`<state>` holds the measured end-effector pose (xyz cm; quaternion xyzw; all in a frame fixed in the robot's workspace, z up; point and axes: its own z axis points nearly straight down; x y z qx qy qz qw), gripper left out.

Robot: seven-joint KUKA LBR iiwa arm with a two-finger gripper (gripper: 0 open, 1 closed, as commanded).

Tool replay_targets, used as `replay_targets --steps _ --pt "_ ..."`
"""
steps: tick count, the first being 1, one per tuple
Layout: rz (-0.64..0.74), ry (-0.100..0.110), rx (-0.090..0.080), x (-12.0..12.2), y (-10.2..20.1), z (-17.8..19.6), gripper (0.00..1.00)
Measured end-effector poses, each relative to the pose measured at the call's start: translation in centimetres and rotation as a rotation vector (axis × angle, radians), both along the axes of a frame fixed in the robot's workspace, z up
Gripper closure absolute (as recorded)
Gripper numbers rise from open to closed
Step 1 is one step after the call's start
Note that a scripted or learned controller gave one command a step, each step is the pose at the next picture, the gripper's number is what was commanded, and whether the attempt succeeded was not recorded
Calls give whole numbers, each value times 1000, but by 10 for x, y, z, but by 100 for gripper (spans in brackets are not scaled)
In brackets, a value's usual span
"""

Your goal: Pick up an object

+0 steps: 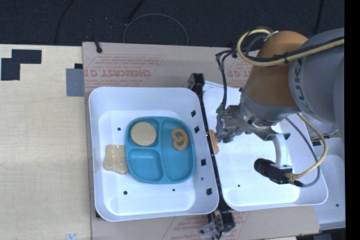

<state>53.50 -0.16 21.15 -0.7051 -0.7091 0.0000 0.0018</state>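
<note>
My gripper [223,132] hangs low over the left edge of the right bin [253,199], close to the divider between the bins. A small orange object [214,143] lies at that edge, right beside the gripper's tip and partly hidden by it. In the left bin [107,194] a blue compartment tray [160,168] holds a round tan cookie [143,133] and a pretzel [179,139]. A pale yellow lump [115,158] rests against the tray's left side.
The grey arm and its orange band [275,73] cover the right bin's upper half. A black connector on a yellow cable [273,171] hangs over the right bin's floor. Black clamps [196,82] join the bins along the divider.
</note>
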Motion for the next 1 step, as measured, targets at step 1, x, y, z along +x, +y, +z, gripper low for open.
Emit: replay_targets --steps 1 --pt "-1 -2 -1 28 49 13 100"
